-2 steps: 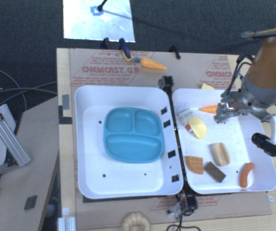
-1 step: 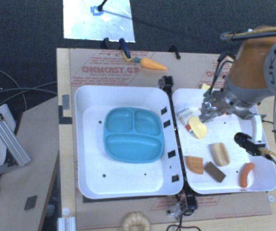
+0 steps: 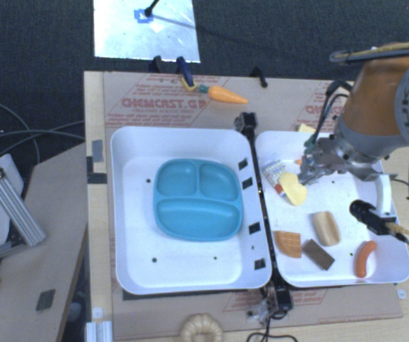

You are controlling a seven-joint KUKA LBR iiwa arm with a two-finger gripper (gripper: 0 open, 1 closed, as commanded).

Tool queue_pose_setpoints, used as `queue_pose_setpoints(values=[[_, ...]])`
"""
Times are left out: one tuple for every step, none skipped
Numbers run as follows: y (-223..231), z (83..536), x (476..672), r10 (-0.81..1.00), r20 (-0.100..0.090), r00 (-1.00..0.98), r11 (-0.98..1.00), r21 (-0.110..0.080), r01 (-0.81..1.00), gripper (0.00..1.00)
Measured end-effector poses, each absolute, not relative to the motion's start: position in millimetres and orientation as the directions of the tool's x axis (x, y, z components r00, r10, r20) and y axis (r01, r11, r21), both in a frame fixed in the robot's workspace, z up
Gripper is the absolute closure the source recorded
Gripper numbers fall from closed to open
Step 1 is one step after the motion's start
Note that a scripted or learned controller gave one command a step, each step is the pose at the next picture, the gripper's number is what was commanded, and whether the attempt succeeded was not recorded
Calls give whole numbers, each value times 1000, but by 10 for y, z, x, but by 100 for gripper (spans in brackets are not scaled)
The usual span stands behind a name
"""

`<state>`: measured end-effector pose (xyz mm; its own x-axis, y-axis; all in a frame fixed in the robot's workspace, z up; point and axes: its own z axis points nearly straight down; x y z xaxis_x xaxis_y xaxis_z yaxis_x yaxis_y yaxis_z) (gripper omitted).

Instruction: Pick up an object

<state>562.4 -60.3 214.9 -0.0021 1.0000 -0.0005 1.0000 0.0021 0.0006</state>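
Hiding behind the wrist, the fingers above the yellow piece stay unreadable.

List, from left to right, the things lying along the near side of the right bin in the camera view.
Waffle-like orange piece → dark brown block → bread roll → sausage.
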Motion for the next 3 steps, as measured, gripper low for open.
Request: queue_pose_setpoints(values=[[-609,2236,5728,1000,0,-4,4,2,1000,100],[-658,2214,5676,1000,-1,-1,1,0,1000,100],[-482,2186,5648,1000,0,-5,5,0,1000,100]])
